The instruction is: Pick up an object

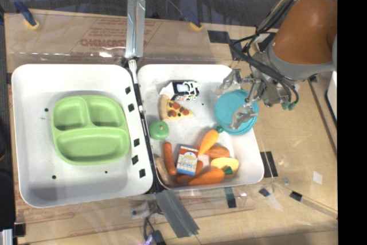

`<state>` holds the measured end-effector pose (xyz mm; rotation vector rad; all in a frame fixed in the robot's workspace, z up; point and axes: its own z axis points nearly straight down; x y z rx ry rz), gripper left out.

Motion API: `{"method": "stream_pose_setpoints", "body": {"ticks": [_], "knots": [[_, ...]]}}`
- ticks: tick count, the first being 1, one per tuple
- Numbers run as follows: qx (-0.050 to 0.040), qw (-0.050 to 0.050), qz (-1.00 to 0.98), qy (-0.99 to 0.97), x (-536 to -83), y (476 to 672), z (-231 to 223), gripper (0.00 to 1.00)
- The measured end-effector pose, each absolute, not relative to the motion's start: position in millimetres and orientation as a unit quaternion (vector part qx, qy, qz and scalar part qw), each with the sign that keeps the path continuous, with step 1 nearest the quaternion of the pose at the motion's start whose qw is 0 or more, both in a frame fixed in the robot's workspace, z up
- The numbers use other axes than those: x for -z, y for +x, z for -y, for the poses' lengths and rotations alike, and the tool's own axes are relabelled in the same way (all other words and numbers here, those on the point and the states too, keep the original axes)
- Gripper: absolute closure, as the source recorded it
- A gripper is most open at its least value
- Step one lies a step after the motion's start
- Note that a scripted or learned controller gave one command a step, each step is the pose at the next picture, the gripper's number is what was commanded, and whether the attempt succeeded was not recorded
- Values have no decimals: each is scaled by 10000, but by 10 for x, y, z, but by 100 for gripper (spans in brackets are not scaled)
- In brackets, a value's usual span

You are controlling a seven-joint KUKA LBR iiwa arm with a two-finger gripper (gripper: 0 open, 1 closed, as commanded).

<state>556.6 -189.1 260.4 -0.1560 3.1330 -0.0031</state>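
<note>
My gripper (232, 105) hangs over the right side of the right bin (150, 80), its fingers spread open. One fingertip (225, 85) sits at the upper left rim of a teal bowl (228, 103); the other lies over the bowl's inside. Nothing is visibly clamped. Left of the bowl are a pizza slice (175, 107) and a black-and-white toy (184, 89). Along the bin's near side lie a carrot (207, 140), a small red-and-blue carton (186, 159), a sausage (167, 158) and a yellow fruit (225, 164).
A green round piece (159, 130) rests by the wall between the bins. The left bin (28, 94) holds a green divided plate (90, 128). The arm's orange band (304, 26) and cables hang over the bench at the right.
</note>
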Motion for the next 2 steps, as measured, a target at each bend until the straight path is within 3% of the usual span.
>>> {"method": "stream_pose_setpoints", "body": {"ticks": [1,2], "knots": [[-1,2,-9913,1318,-2126,6213,1771,0],[8,48,-9916,1295,-2262,6237,1767,100]]}}
